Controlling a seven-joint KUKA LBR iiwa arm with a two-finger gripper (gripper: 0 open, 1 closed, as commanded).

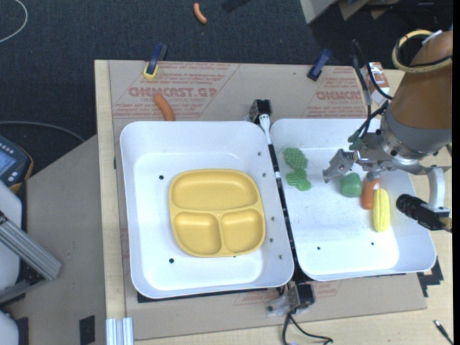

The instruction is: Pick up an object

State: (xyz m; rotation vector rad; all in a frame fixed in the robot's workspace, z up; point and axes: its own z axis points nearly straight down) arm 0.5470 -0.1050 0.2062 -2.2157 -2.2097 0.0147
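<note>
Left bin (136, 214): holding a yellow divided plate (215, 212), lying flat at centre.

Right bin (323, 254): holding a green leafy piece (295, 158) and a small green piece (300, 184) near its left wall; a green rounded piece (351, 186), an orange carrot (369, 193) and a yellow corn cob (381, 209) lying close together on its right.

Gripper (353, 165): hovering just above the green rounded piece; whether its fingers are parted or gripping cannot be told.

Bench (215, 77): carrying a second orange carrot (164, 106) behind the left bin.
</note>
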